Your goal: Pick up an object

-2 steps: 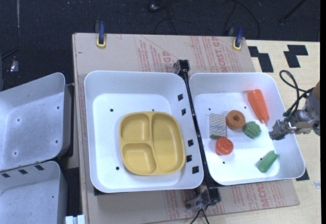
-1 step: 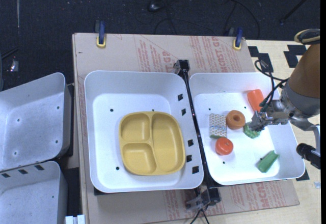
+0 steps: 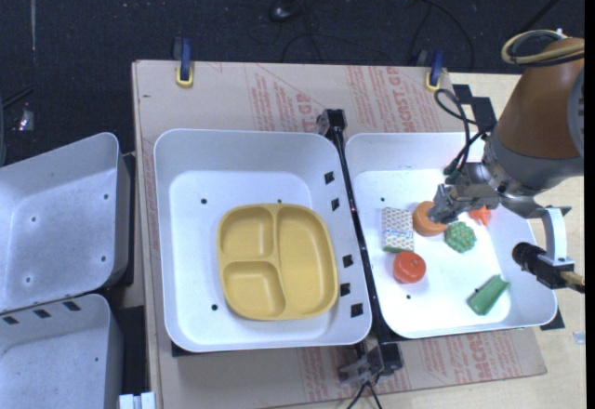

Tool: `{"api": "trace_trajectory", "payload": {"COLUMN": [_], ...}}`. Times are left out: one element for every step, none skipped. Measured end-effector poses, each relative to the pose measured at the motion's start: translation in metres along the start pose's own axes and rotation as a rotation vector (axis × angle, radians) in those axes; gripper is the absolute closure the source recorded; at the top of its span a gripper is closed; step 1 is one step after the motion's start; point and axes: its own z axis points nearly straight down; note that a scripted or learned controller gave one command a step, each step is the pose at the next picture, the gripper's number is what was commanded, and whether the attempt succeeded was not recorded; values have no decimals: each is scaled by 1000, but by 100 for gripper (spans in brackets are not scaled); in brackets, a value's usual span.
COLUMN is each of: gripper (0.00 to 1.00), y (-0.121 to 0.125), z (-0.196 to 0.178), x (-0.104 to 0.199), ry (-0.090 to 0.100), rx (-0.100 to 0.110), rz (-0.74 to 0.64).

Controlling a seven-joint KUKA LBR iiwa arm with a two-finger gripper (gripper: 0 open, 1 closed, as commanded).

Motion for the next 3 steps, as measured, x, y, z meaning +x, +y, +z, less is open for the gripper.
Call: {"api": "trace_trajectory", "payload": {"gripper": [100, 100, 100], "y": [19, 32, 60], "z": [-9, -9, -12], "x": [40, 84, 121], "ry": [0, 0, 0], "rx": [1, 1, -1], "rz": [2, 0, 0]}}
